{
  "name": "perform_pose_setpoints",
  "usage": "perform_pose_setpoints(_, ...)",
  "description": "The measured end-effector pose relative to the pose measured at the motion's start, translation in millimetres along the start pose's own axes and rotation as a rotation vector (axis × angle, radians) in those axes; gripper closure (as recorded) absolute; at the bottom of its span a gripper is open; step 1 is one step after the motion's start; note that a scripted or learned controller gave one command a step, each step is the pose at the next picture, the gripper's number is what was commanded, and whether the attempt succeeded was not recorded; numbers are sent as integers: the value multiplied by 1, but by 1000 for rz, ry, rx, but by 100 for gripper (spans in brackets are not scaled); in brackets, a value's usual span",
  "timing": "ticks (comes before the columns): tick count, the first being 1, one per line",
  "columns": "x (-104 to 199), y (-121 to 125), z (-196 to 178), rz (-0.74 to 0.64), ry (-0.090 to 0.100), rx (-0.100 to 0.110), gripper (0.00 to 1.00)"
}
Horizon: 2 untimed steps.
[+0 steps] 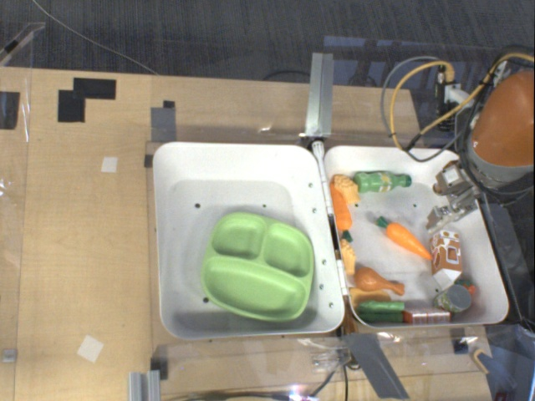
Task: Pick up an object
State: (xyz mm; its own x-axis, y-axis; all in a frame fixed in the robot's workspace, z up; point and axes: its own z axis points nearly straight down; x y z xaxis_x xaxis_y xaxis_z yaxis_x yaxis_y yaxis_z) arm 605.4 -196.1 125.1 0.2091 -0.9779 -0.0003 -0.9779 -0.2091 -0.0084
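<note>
**Over the right bin's far right corner: the arm's wrist and claw**

At the right edge of the bench, the grey arm (501, 153) reaches in with its orange band rounded and glossy above the wrist, yellow and black cables looping behind it. Its metal claw (451, 203) hangs over the right bin (418, 159) near that bin's right wall, tilted down toward the contents; whether its jaws are parted or closed cannot be told, and nothing is seen gripped in it.

Just below the claw, against the same wall, stands a small brown-and-white carton (447, 253). Near the bin's middle lies an orange carrot (405, 238), smooth and tapered, with a green tip. A green bottle (382, 180) lies on its side along the far edge. A tan drumstick-shaped toy (376, 281) sits near the front left, with a dark green cylinder (381, 311) along the front edge.

Beside it, the left bin (180, 182), shallow white plastic with rounded corners, carries a light green divided plate (259, 266), matte, with three compartments, toward its front right corner.
</note>
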Motion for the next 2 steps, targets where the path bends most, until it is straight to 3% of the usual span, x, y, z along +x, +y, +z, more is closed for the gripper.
perform_pose_setpoints(1,-3,13,11,-57,0,-1,100)
perform_pose_setpoints(2,-46,16,-175,-88,5,7,100)
